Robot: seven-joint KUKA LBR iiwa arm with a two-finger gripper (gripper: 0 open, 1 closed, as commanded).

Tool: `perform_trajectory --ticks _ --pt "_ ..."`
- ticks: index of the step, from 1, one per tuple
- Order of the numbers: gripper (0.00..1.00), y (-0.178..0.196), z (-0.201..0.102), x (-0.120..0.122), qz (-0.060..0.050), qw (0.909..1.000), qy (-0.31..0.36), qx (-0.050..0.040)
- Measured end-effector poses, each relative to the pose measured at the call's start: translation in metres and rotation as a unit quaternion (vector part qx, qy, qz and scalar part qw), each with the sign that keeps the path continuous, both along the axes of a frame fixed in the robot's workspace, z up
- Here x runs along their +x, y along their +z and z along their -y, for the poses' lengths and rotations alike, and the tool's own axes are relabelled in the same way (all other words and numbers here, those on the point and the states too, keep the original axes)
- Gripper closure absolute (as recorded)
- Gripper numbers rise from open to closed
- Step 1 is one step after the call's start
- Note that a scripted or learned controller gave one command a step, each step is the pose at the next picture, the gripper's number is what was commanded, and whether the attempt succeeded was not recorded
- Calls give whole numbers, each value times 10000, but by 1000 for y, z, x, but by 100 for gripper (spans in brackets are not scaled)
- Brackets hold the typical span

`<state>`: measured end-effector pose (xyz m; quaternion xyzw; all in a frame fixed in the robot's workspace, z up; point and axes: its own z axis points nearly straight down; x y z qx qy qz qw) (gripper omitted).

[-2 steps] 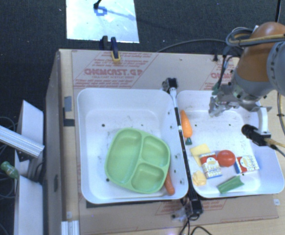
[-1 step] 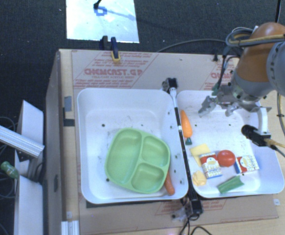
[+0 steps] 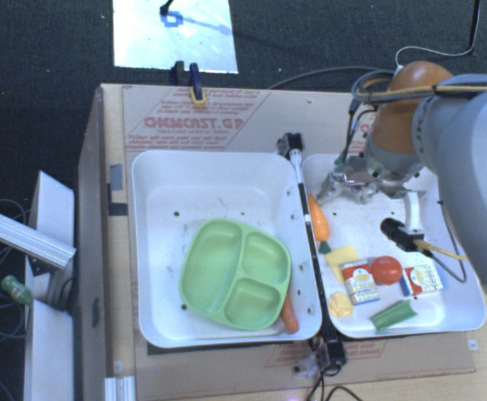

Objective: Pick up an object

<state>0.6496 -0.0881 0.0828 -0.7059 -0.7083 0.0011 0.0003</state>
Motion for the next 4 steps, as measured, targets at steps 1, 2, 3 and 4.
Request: perform_trajectory --ticks 1,2,3,4 --pt "100 13 0 2 33 10000 17 -3" --pt "0 13 0 2 30 10000 20 -3" --pt "100 24 0 3 44 10000 32 -6" --pt "100 81 8 -73 25 10000 -12 0"
